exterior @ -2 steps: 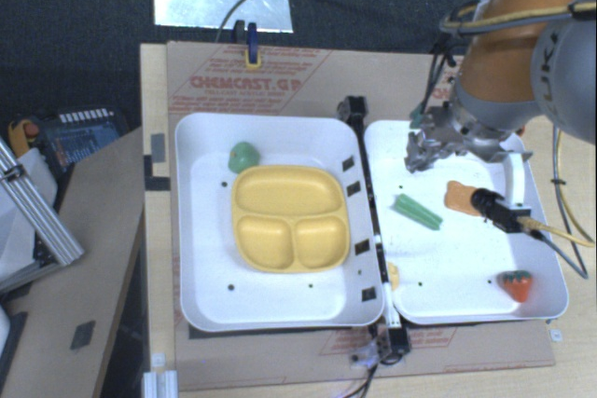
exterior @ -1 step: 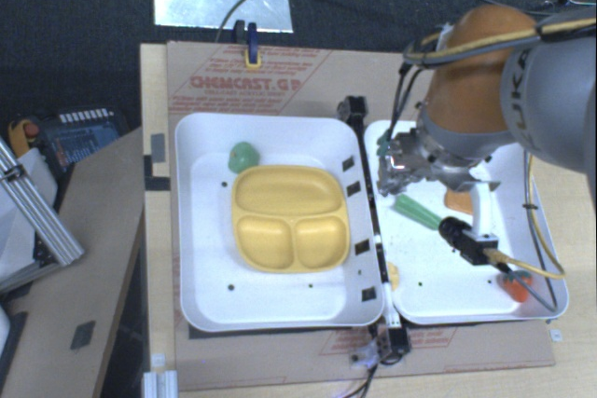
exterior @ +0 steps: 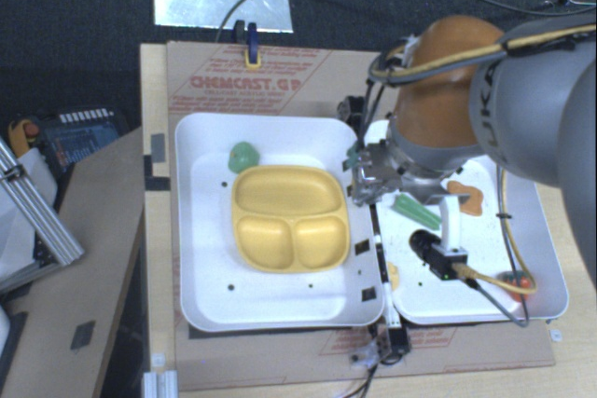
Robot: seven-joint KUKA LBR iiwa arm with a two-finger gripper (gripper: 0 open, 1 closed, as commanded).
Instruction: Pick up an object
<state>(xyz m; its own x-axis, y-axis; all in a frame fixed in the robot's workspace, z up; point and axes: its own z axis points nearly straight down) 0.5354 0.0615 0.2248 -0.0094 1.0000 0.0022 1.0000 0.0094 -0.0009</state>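
A grey KUKA arm with an orange band reaches in from the right, its two-finger gripper [exterior: 368, 182] hanging low over the wall that divides two shallow white bins. The wrist hides the business end from the camera, so whether the gripper is released or clenched cannot be told, and nothing is seen held in it.

The pick looks not yet made. The closest candidates lie in the right white bin [exterior: 546, 242]: a green elongated plastic strip [exterior: 417, 211] rests flat just right of the gripper, partly under the arm, and an orange flat irregular piece [exterior: 466, 198] sits just beyond it to the right. A small yellowish scrap [exterior: 393, 275], too small to identify, lies nearer the camera beside the divider.

The left white bin [exterior: 201, 228] is largely taken up by a yellow three-compartment plastic tray [exterior: 284, 217], its right edge close to the divider and the gripper. A small green rounded lump [exterior: 244, 156] touches or nearly touches the tray's far left corner.

Judging from this position, the divider wall and the tray's raised rim crowd any descent here, and the flat strip gives little height to close on.

Both bins stand on a sheet of brown cardboard with red print [exterior: 247, 79].
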